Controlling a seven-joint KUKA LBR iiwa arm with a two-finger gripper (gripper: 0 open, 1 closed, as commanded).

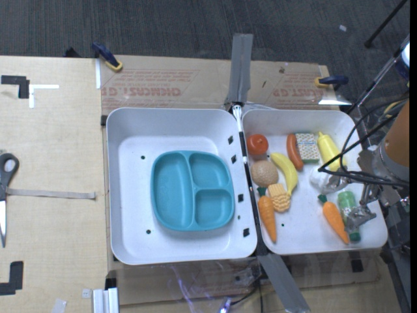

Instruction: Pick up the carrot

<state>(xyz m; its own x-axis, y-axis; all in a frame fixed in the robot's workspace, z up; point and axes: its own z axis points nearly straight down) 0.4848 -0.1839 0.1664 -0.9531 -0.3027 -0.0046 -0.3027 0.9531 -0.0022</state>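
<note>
2 carrots: both in the right bin (306,240).
Carrot (337,222): near the right wall, touching the gripper (355,214).
Other carrot (267,218): by the left wall, front half.
Pincer state: cannot tell, blurred against clutter.
Handling: probably light, stiff, smooth plastic; best taken across the thick middle.

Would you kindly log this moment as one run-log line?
gripper: over right bin, beside carrot | second carrot: by divider | grasp: not seen | plate: left bin
</note>
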